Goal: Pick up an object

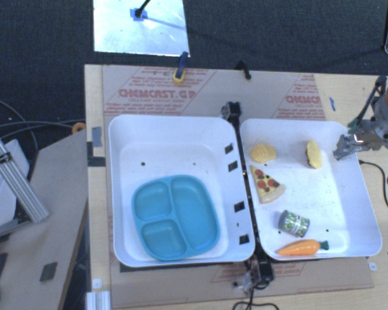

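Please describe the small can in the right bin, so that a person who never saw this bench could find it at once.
Look at the right shallow white bin, toward its near edge. There the small silver can with a green label lies on its side, just above the orange toy carrot and below the toy pizza slice. It is the one metallic, cylindrical thing among soft-coloured toy foods.
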Controlling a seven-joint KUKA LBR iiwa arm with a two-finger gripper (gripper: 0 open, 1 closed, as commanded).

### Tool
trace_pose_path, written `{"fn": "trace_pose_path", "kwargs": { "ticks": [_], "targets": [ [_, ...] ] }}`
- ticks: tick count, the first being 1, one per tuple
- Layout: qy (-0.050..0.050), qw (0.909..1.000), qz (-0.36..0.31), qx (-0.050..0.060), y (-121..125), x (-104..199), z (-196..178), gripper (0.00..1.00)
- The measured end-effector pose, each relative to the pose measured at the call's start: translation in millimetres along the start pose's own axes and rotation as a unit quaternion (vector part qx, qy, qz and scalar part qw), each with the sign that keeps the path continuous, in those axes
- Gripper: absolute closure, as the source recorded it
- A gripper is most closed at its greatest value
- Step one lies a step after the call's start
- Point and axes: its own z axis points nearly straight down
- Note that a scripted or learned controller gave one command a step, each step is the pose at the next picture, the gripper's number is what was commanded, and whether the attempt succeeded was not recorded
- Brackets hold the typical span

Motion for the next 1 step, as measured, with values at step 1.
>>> {"fn": "trace_pose_path", "kwargs": {
  "ticks": [1],
  "targets": [
    [0.004,0.9999,0.003,0.010,-63.2,5.7,41.5,1.00]
  ]
}}
